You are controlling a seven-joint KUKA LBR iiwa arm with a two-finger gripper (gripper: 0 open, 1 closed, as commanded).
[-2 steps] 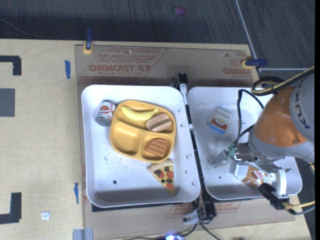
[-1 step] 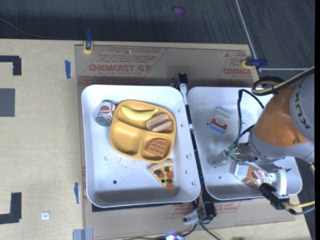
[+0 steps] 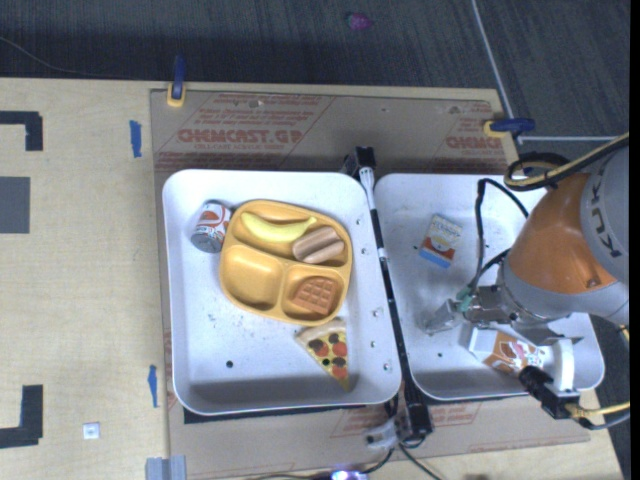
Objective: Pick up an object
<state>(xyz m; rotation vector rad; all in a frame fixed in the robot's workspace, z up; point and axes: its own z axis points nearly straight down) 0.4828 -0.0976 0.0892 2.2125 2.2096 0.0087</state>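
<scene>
My gripper [image 3: 447, 317] is low over the floor of the right bin [image 3: 410, 208], near its left-centre, below the orange band of the arm [image 3: 560, 248]. A small white carton with orange and blue print [image 3: 441, 240] lies a little way behind the gripper, apart from it. A white and brown packet [image 3: 508, 351] lies just to the right of the gripper, partly under the wrist. Nothing shows in the gripper's grasp.
The left bin [image 3: 190, 368] holds a yellow divided tray [image 3: 262, 273] with a banana [image 3: 272, 228], a hot dog [image 3: 320, 245] and a waffle [image 3: 315, 294]. A drink can [image 3: 209, 226] lies at its left, a pizza slice [image 3: 331, 349] at its front.
</scene>
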